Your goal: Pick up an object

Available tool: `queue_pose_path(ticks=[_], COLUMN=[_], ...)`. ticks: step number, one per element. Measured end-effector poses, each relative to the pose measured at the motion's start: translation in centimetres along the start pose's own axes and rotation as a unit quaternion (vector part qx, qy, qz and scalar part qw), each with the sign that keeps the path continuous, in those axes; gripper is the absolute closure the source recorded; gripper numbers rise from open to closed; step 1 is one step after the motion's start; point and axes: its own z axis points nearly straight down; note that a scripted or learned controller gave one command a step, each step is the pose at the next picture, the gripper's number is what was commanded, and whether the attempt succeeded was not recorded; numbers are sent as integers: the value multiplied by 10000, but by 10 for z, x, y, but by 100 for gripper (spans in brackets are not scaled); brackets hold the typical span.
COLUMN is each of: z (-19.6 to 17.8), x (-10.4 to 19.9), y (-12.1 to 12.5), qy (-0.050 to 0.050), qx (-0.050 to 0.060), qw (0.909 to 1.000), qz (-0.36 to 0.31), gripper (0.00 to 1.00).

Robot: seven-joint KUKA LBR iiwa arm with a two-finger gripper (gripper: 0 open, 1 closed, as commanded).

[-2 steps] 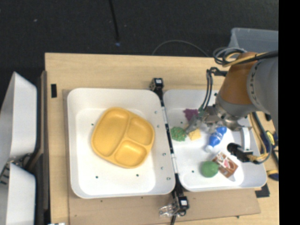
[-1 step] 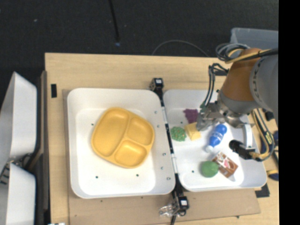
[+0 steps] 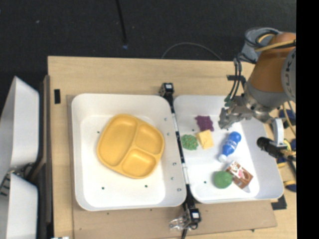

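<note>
Yellow divided plate [image 3: 130,145] sits alone in the left bin [image 3: 82,183], so you can pretty much ignore that side. All the small stuff is in the right bin [image 3: 266,183], and that's where the arm [image 3: 271,71] is reaching in from the right.

From the one overhead view: the gripper [image 3: 230,117] hangs over the upper middle of the right bin. The blue bottle [image 3: 229,145] is the closest thing to it, lying just below the fingertips in the picture, a touch toward the near edge of the bin. Its long axis runs diagonally, white cap end pointing down-left and the blue end up-right toward the gripper. The purple piece [image 3: 203,121] is just to the gripper's left, and the yellow block [image 3: 205,139] and green lump [image 3: 189,142] sit further left near the divider. Another green ball [image 3: 223,179] and a brown packet [image 3: 241,175] are down at the near end, well apart from the gripper.

My guess is the bottle is the target, since it's nearest; the move would be a short shift toward the near edge and then down, and you'd want the fingers closing across the bottle's width, not along it.

As for the fingers, they look dark and bunched from this angle, and I honestly can't tell whether they're spread or pressed together. Nothing shows between them, so I wouldn't call it holding anything.
</note>
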Motion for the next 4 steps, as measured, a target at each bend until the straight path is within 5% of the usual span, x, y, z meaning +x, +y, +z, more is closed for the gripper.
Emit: queue_pose_path(ticks=[1,2,4], z=[-60,-76,-67], x=[7,6,103], y=[5,6,-33], qy=[1,7,14], qx=[-5,21,43], qw=[10000,10000,10000], qz=[-40,-40,-52], gripper=[100,100,100])
